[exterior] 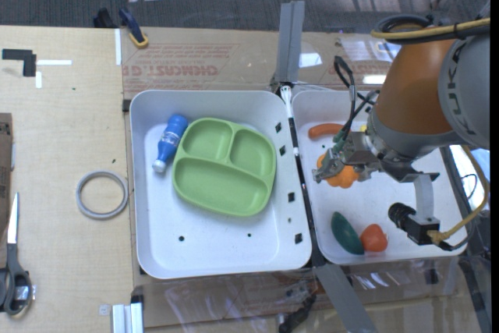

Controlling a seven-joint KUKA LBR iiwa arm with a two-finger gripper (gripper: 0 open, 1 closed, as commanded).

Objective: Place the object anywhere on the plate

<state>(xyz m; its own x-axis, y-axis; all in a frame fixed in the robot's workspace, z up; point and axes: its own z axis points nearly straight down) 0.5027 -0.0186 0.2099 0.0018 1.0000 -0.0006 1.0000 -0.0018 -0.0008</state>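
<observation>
Nearest the camera in the right bin [437, 265], a dark green object [345, 232] and a red one [374, 238] lay together. Beyond them the gripper [337, 165] sat low over an orange object [341, 176], touching or nearly so; whether its jaws gripped could not be told. Left of it, the green plate [224, 166] carried nothing, so the placing seemed wholly undone.

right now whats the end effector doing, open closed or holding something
End effector: low over the orange object in the right bin; open or closed cannot be told, and no grasp is visible.
</observation>
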